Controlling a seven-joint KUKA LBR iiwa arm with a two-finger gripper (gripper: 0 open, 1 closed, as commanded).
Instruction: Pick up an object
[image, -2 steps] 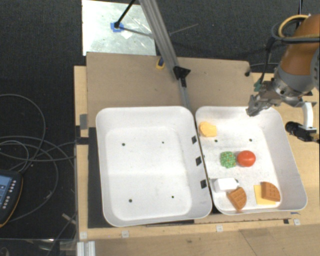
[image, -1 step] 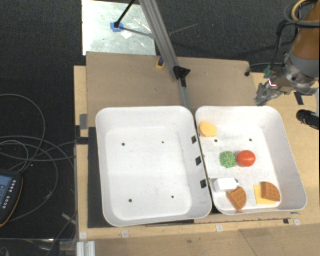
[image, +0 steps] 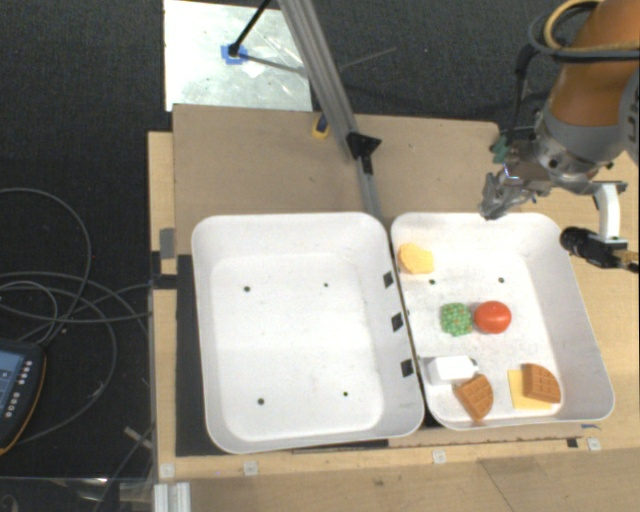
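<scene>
White right bin (image: 575, 300) holding red ball (image: 492, 317), green ball (image: 456, 319) mid-floor, reachable from above; pincer (image: 496, 203) poised over far rim, grasping nothing, opening impossible to tell.

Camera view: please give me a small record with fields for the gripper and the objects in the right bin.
gripper: above far rim of right bin, nothing seen between fingers
far left: yellow piece
middle: green ball beside red ball
near edge: white block, brown waffle, second waffle on yellow slice
</scene>
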